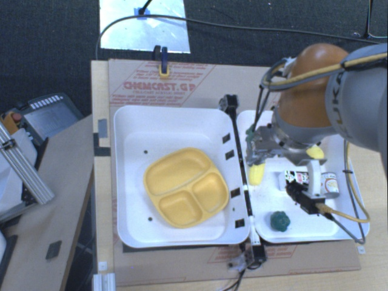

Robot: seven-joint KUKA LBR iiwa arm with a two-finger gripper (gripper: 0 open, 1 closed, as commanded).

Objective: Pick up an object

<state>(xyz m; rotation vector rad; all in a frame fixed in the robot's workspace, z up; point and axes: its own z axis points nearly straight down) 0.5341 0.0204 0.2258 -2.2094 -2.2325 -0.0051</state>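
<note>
Gripper [257, 153] low in the right bin [303, 230], just above a yellow block [257, 174] by the bin's left wall. Can't tell how wide the tool sits or whether anything's held, too cluttered. Risky: could clip the wall or nudge the block away. Green lump [279, 220] near, small labelled bottle [315, 180] to the right, writing unreadable. Yellow divided tray [185, 187] in left bin [130, 126]. Cardboard [159, 85] behind reads "CHEMCAST".
</note>
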